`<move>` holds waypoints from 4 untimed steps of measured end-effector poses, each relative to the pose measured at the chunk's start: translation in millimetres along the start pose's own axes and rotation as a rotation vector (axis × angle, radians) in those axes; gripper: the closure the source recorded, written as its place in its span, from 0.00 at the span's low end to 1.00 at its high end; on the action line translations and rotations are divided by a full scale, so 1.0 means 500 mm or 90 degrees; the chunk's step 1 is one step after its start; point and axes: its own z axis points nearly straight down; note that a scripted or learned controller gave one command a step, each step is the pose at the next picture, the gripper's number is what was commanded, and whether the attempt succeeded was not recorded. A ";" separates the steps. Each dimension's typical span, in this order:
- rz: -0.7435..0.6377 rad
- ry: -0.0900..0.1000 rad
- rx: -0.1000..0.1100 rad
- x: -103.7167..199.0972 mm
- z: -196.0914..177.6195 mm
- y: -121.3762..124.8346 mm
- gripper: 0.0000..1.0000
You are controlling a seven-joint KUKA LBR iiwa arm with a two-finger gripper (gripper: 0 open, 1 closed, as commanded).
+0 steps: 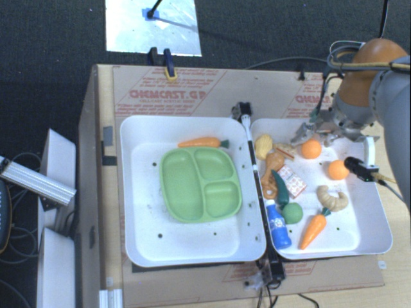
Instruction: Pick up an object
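1. You saw two white bins side by side on the desk (160,88), the left bin (138,191) and the right bin (379,226).
2. In the left bin lay a green tray (200,183) with a carrot (202,142) just behind it.
3. The end effector (321,130) hung over the back of the right bin, just behind one orange ball (311,149).
4. I could not tell if the end effector was apart or together. Nothing showed inside it.
5. A second orange ball (338,169) sat to the right of the first one, near it.
6. In front of the first ball lay a small checked packet (292,181), a green ball (292,212), a blue bottle (277,224) and another carrot (312,230).
7. A pale curly toy (332,199) sat just in front of the second ball.
8. A yellow toy (263,146) lay to the left of the first ball, by the bin wall.
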 end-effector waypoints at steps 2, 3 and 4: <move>-0.002 0.000 -0.002 0.001 -0.024 0.003 0.00; -0.001 0.003 0.007 0.079 0.009 -0.054 0.00; 0.001 0.001 0.004 0.031 -0.207 -0.064 0.00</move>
